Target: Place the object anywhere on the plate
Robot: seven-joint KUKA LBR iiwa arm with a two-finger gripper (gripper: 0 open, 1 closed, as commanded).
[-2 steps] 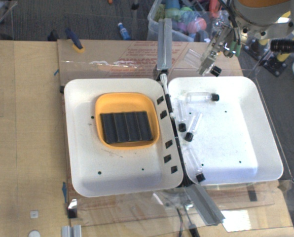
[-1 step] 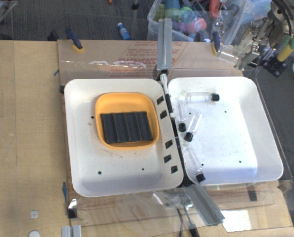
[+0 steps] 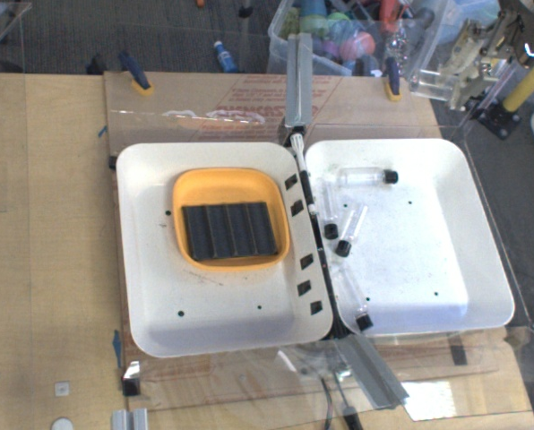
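Wooden table (image 3: 43, 195) carries two white bins side by side. Left bin (image 3: 150, 316) holds an orange plate (image 3: 188, 189) with a dark ribbed block (image 3: 229, 231) already lying on it, long axis across the plate. Right bin (image 3: 446, 231) holds clear tubes (image 3: 364, 177) with black caps near the divider. Whether the gripper is spread or pressed together, I cannot tell.

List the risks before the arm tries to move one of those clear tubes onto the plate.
1. The clear plastic tubes with black caps are nearly see-through against the white right bin, so a grasp may miss.
2. Several tubes lie close together beside the divider; the jaws might nudge neighbours or strike the bin wall.
3. The orange plate in the left bin already carries a dark ribbed block, so a round tube might roll off it.
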